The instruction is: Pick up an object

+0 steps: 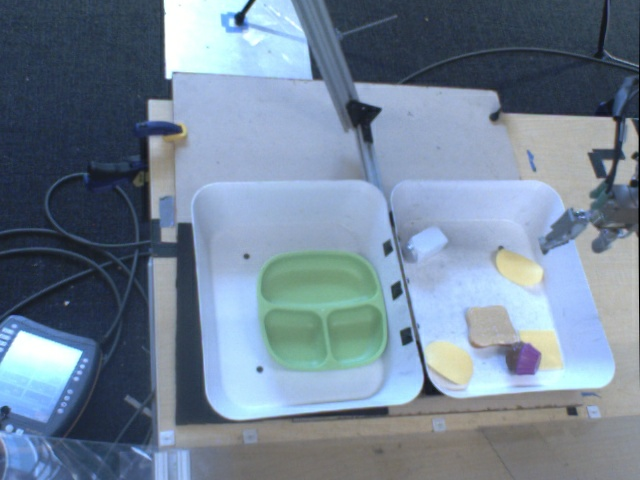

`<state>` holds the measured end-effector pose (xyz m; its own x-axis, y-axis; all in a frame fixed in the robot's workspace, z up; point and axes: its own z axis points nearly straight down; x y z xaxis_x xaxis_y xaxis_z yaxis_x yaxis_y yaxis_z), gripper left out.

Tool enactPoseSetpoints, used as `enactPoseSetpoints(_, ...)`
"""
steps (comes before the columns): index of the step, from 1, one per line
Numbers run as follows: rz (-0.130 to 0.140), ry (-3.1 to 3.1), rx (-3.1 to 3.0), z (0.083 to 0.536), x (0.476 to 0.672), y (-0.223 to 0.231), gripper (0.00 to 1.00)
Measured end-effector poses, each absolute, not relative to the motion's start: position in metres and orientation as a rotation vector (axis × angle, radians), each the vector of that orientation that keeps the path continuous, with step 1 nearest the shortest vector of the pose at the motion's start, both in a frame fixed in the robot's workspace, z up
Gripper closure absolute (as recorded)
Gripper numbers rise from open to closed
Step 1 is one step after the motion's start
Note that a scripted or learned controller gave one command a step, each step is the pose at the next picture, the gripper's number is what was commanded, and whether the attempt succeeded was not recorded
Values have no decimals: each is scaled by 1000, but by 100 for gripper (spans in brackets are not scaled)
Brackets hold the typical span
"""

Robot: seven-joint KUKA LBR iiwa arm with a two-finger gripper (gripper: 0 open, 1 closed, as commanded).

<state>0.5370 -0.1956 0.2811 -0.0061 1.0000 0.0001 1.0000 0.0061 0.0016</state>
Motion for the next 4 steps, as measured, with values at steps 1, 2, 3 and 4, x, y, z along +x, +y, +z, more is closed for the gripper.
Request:
enactPoseSetpoints(1, 2, 2226, 2215, 281, 537, -196, 0)
enactPoseSetpoints(2, -2, 2226, 2221, 222, 541, -188, 0)
enactPoseSetpoints(3, -2, 2225, 2223, 178, 535, -189, 0)
enactPoseSetpoints(4, -2, 2226, 2223, 125, 538, -179, 0)
